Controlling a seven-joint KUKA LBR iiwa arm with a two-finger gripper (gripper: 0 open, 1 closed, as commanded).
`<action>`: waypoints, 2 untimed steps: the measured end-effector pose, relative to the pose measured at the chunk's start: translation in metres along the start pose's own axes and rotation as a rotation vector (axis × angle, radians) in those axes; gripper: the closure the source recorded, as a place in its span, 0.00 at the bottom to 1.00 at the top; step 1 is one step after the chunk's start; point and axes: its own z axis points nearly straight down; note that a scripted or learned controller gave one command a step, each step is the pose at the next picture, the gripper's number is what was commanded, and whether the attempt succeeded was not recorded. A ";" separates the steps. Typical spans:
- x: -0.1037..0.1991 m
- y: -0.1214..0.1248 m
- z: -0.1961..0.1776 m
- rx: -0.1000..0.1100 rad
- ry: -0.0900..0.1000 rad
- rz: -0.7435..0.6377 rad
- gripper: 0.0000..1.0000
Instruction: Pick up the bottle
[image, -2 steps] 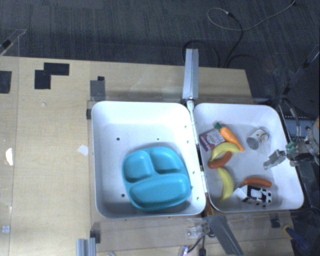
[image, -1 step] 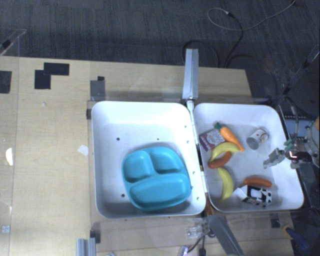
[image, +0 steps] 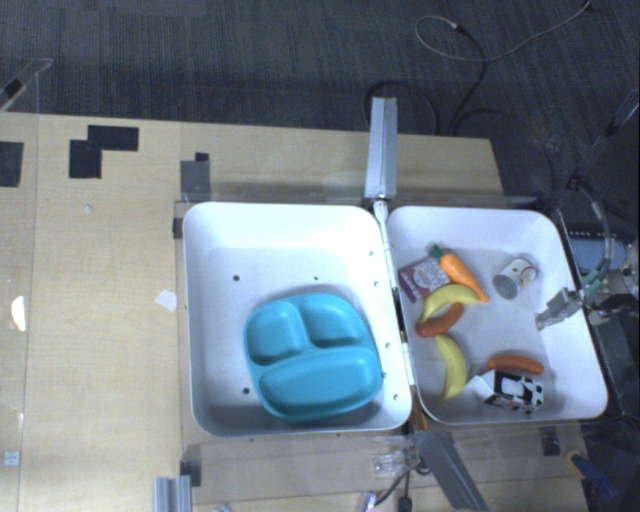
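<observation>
We're logging the gripper (image: 556, 310) hovering by the right bin's (image: 540, 240) right wall; whether open or closed, can't tell. The black-and-white bottle (image: 515, 392) is lying near the front wall w/ a sausage (image: 515, 364) just beside it, risking a wrong-item pinch or wall strike.

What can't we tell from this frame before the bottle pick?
- Gripper: mostly cut off by the camera view's right edge; open or shut unclear.
- Bottle: too small to make out label or cap.
- Black-and-white item: blurred, identity unclear.
- Packet: partly hidden by the carrot.
</observation>
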 end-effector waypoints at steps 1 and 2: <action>-0.001 -0.001 0.051 0.003 0.001 -0.036 0.00; -0.001 0.002 0.039 -0.003 -0.002 -0.041 1.00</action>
